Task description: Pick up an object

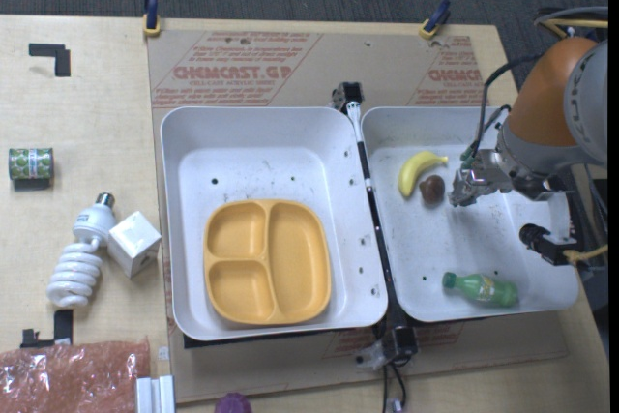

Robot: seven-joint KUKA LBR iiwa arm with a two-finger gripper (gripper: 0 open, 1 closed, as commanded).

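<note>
We see the gripper [467,191] low over the right bin [542,135]; we cannot tell how it stands. Just to its left lies a small brown object [432,189], touching the banana [418,170] beyond it. Below the gripper, well apart, a green bottle [481,287] lies on its side. Far left, the left bin [251,135] holds a yellow divided plate [268,261].

Two white bins: left bin [184,208], right bin [542,237]. Yellow-orange divided plate [268,261] in left bin. In right bin: yellow banana [418,171], dark brown round object [431,189], green bottle [480,288] with yellow label. Arm [556,106] grey, orange band. Left on bench: white spiral bulb [79,261], white cube [134,243], green can [31,165]. Brown board [242,63], red lettering.
</note>
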